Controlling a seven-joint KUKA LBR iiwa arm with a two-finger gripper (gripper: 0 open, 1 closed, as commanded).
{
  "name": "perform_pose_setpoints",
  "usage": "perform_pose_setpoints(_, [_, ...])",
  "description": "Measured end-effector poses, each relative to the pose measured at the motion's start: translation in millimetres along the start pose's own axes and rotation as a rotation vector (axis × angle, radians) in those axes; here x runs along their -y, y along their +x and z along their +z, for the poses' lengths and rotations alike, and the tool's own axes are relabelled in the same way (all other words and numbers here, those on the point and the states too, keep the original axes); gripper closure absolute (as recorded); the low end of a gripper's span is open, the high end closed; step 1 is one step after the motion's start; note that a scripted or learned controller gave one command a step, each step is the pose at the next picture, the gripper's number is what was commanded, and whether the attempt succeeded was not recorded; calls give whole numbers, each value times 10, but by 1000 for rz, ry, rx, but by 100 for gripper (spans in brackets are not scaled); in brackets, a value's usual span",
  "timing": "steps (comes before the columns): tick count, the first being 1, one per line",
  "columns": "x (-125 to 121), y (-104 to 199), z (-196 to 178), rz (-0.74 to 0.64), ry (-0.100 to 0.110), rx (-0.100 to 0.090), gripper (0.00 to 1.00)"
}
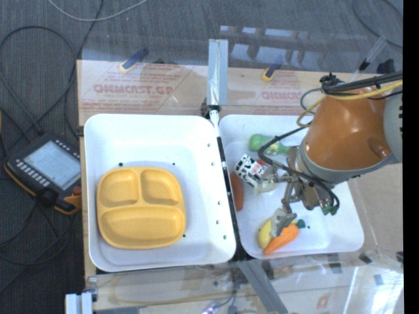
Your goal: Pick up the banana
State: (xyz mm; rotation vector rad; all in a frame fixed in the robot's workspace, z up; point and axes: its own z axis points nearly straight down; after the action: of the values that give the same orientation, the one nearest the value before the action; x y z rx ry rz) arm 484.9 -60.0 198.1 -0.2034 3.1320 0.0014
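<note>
Orange and grey, the arm [347, 136] fills the upper right, its wrist hanging over the right bin [340, 237]. Its gripper [288, 216] points down toward that bin's front; whether the jaws are spread or pressed together cannot be told, since the tips blur into the toys beneath.

Just below the jaws lie the banana [264, 233] and a carrot [283, 238], touching side by side, the banana on the left. Up and left of the jaws sits a black-and-white toy [249, 169]; beyond it, a green toy [260, 141] lies partly behind the arm's cables. Well left of the jaws, against the bin wall, lies a reddish sausage [237, 191]. That makes five toys, one of each.

Far left of the jaws, the left bin [131, 133] holds one yellow tray [141, 207] with three compartments. Two white bins sit side by side on a pale board [137, 87] with red lettering. Dark carpet [163, 12] surrounds the bench, crossed by loose cables. One pendant [46, 165] with a screen rests on the floor past the left bin.
</note>
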Motion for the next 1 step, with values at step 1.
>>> perform_pose_setpoints(1, [297,-13,144,247,-1,-2,0])
